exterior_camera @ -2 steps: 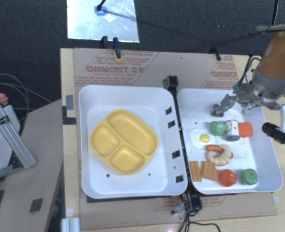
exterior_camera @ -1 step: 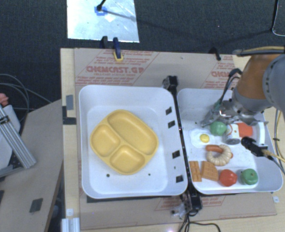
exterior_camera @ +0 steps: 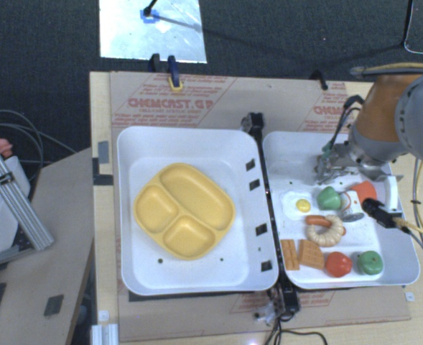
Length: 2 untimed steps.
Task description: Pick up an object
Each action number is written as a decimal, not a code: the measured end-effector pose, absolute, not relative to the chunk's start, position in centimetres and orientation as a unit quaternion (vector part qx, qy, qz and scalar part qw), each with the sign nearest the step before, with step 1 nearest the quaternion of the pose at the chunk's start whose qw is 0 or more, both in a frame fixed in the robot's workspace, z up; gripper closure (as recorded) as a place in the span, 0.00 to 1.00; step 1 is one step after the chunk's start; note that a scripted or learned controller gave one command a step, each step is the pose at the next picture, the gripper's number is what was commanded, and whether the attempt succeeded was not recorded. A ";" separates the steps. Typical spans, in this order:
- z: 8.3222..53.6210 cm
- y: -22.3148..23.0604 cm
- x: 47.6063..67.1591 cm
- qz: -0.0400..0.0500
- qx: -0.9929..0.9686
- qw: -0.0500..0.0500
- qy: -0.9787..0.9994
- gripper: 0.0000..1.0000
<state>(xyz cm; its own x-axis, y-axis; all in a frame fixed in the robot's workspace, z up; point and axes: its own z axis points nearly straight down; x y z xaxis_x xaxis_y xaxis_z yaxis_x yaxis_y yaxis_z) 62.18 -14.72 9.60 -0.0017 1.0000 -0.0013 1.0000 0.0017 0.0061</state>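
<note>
My gripper (exterior_camera: 327, 169) hangs low over the far part of the right bin (exterior_camera: 286, 146), and I see nothing held in it. Just in front of it lies a green pepper-like toy (exterior_camera: 329, 198), with an orange piece (exterior_camera: 365, 191) to its right. A fried egg toy (exterior_camera: 297, 205) lies left of the green one. Nearer the front are a curled sausage-and-bread piece (exterior_camera: 325, 229), two tan crackers (exterior_camera: 302, 254), a red tomato (exterior_camera: 338, 264) and a green apple (exterior_camera: 370, 262).
The left bin (exterior_camera: 146, 149) holds a yellow divided plate (exterior_camera: 184, 210). A black divider with clips (exterior_camera: 263, 200) runs between the bins. The grey arm with its orange band (exterior_camera: 391, 110) comes in from the right above the right bin.
</note>
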 end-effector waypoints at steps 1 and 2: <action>9.5 -14.7 62.2 0.001 0.706 0.002 0.708 0.00; 8.6 -12.5 57.2 0.001 0.708 0.001 0.707 0.00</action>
